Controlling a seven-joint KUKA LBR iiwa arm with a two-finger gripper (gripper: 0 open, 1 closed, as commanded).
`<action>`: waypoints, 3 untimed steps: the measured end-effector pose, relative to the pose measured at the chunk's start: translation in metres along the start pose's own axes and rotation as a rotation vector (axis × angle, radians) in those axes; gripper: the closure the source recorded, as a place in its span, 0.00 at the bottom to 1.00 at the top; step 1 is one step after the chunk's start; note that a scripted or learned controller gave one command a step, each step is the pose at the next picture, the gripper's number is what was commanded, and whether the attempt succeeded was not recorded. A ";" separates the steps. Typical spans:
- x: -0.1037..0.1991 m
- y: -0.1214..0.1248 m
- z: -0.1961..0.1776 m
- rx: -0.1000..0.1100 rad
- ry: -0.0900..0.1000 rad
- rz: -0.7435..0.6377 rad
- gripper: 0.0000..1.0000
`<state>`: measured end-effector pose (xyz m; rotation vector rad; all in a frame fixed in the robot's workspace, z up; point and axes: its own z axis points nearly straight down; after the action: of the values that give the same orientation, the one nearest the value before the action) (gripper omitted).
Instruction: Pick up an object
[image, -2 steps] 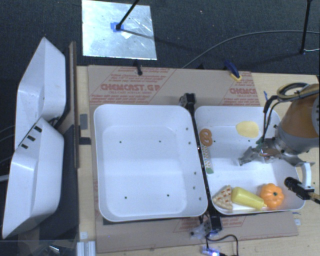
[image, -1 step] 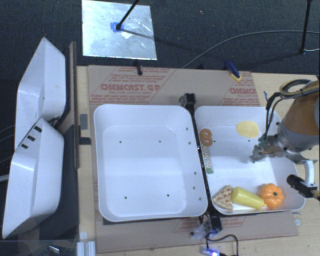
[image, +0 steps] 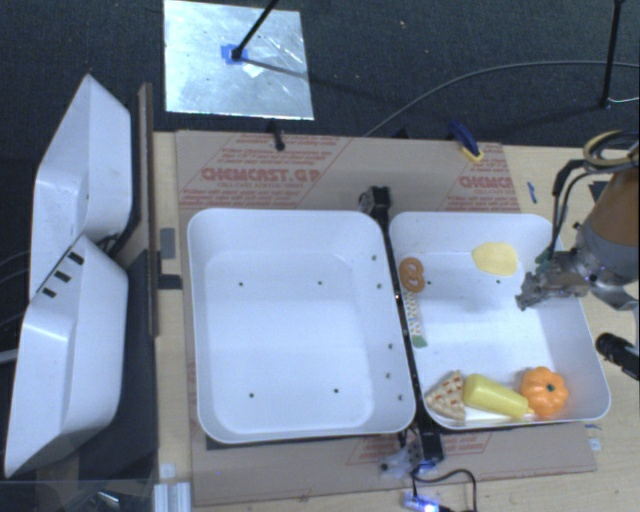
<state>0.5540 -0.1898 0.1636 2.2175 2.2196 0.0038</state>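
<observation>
The right bin (image: 455, 330) holds a pale yellow round disc (image: 495, 258) near its back, a small brown pretzel (image: 411, 272) at its left wall, and along the front a pizza-slice-like wedge (image: 447, 393), a yellow cylinder (image: 494, 396) and an orange pumpkin (image: 544, 391). My gripper (image: 533, 292) hangs over the bin's right side, just right of and slightly below the yellow disc. Nothing shows between its fingers.
The left bin (image: 295, 320) lies beside the right one, with a black divider strip (image: 400, 310) between them. Both stand on a cardboard sheet (image: 250, 170). White curved covers (image: 70, 290) stand at the far left. Cables run over the arm at the right.
</observation>
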 end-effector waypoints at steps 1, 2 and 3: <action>-0.003 0.005 -0.061 0.000 0.000 0.000 1.00; -0.003 0.006 -0.107 0.002 0.001 0.000 1.00; 0.039 -0.001 -0.105 0.003 0.002 -0.001 1.00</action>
<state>0.5529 -0.1507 0.2681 2.2186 2.2235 0.0017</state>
